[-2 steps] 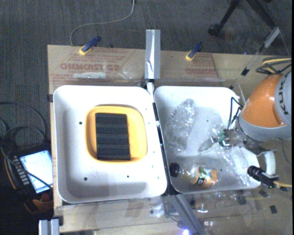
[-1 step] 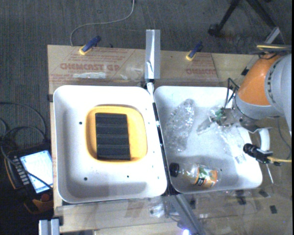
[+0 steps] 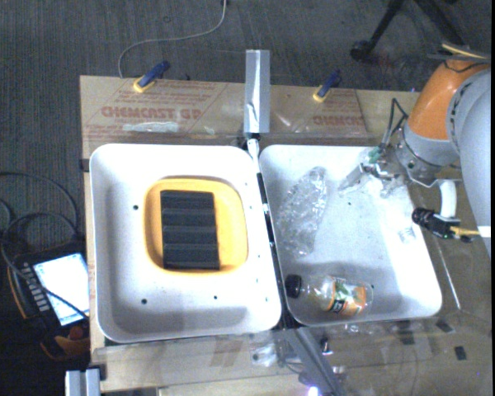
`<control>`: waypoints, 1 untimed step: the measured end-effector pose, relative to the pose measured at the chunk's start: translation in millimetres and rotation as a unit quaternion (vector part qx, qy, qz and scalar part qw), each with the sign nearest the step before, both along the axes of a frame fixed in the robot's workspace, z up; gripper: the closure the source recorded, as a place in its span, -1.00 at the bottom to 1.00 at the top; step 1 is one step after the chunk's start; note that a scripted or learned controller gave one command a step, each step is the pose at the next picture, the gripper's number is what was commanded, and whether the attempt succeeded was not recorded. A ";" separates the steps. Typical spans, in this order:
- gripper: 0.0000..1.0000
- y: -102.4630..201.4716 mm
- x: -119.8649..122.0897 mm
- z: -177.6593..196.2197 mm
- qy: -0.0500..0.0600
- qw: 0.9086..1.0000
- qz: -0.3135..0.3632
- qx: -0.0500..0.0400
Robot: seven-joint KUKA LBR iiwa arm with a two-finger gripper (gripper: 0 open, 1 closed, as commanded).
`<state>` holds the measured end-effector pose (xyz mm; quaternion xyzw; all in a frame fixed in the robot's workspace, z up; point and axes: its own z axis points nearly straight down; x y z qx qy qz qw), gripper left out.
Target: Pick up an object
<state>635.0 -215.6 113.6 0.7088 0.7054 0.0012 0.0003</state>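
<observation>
1. Nearest the camera, along the near wall of the right bin (image 3: 429, 299), a small plastic bottle (image 3: 334, 294) lies on its side, black cap pointing toward the left bin and an orange-and-green label around its body. It is well apart from the gripper, across the bin floor from it.

2. Further in, a crushed clear plastic bottle (image 3: 304, 209) lies lengthwise on the right bin's floor, close to the wall shared by the two bins. It sits to the side of the gripper with bare white floor between them, touching nothing else.

3. In the left bin (image 3: 115, 221), a yellow tray-like object (image 3: 196, 223) with a black ribbed insert lies flat near the middle, far from the tool.

4. The gripper (image 3: 378, 172) is over the far right corner of the right bin, near the back rim. Its parts are small and mixed with clear glinting shapes, so I cannot tell how its tips stand, nor whether anything is between them.

5. The arm (image 3: 450, 118) comes in from the right edge, its orange band above the wrist, the wrist angled down toward the bin corner.

6. Farthest back, a cardboard sheet (image 3: 181, 110) lies behind the bins, with two blue-and-yellow clamps (image 3: 151, 76) on its far edge.
</observation>
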 end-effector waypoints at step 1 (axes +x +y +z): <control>-1.00 29.6 -21.6 101.6 0.002 1.000 -0.018 -0.002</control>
